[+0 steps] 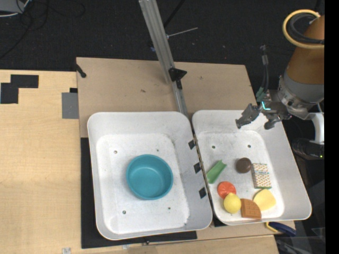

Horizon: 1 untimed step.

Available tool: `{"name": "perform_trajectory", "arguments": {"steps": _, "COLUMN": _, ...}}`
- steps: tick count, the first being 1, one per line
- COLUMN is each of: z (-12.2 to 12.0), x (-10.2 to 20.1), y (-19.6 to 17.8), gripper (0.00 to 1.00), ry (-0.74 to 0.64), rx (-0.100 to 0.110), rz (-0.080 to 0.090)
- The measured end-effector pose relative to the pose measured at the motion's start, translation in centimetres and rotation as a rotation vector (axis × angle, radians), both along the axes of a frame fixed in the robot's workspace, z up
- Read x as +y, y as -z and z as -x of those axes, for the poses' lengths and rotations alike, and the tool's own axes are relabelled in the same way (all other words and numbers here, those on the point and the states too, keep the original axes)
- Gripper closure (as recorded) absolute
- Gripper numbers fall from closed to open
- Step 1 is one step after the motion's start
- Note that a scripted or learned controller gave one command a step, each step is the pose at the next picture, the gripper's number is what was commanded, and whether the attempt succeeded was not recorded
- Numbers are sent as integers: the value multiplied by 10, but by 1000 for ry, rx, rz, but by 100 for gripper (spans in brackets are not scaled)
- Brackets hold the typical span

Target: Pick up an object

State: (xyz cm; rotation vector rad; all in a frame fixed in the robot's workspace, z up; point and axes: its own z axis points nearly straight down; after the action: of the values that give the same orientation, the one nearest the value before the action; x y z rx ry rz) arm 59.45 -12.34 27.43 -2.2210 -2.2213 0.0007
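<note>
My gripper (260,119) hangs over the far edge of the right bin (228,126), its two dark fingers spread apart with nothing between them. Below it in that bin lie a green piece (215,171), a dark brown round object (243,165), a small patterned box (261,175), a red ball (226,188), a yellow ball (232,203), an orange-brown piece (250,209) and a yellow lump (265,199). All of these sit well toward the near side, apart from the gripper.
The left bin (106,131) holds a teal bowl (150,176). A metal rail (161,41) slants down from the top to the gap between the bins. Black clips (197,166) sit along the divide. Wooden bench surface lies to the left.
</note>
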Motion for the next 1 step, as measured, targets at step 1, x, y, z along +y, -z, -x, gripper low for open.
{"name": "perform_trajectory", "arguments": {"steps": 1, "z": 0, "x": 0, "y": 0, "gripper": 0, "ry": 0, "rx": 0, "rz": 0}}
